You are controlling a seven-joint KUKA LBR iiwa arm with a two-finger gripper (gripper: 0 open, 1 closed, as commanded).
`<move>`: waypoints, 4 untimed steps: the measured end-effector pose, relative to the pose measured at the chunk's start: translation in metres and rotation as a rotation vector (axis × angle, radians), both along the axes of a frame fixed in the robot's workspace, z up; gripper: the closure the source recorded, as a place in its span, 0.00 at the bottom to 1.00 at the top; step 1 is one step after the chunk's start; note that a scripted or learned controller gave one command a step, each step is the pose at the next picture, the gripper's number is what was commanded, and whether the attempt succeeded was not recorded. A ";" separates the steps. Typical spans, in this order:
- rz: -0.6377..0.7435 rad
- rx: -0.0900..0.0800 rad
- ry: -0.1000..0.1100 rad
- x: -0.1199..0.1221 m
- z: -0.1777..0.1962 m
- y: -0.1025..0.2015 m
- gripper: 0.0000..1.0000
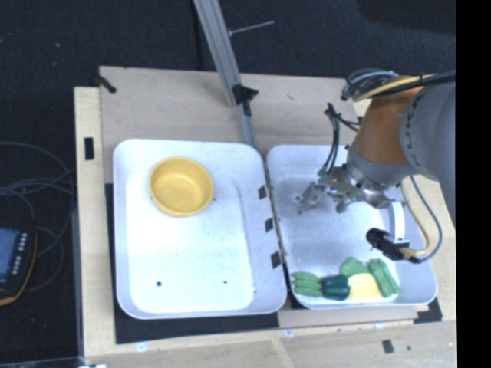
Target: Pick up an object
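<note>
My gripper [321, 199] hovers over the upper middle of the right bin [307, 236], below the orange-banded wrist. Its two fingers stand apart, open, with nothing between them. A cluster of small objects lies along the near edge of that bin, well below the gripper: a light green piece [307, 283], a dark teal piece [335, 287], a yellow block [364, 287] and a striped green piece [383, 277]. A yellow bowl [182, 186] sits upright in the far left part of the left bin [192, 274].
A grey metal pole [219, 41] slants down to the back edge between the bins. Cables and a black fitting [383, 242] hang from the wrist over the right bin's right side. A handheld controller [11, 259] lies off the bench at the left.
</note>
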State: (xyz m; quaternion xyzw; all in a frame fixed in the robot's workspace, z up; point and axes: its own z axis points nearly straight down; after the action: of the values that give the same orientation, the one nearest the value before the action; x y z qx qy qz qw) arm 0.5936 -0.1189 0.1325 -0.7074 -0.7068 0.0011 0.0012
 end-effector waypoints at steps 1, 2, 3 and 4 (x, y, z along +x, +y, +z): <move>-0.002 0.000 -0.005 0.001 0.013 -0.001 1.00; 0.001 -0.001 -0.008 -0.002 0.059 0.005 1.00; 0.001 -0.001 -0.009 0.006 0.118 0.001 1.00; 0.001 -0.001 -0.007 0.006 0.157 0.000 1.00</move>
State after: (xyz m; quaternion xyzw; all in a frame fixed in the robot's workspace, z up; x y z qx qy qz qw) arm 0.6000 -0.1189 0.2893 -0.7072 -0.7070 -0.0013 -0.0016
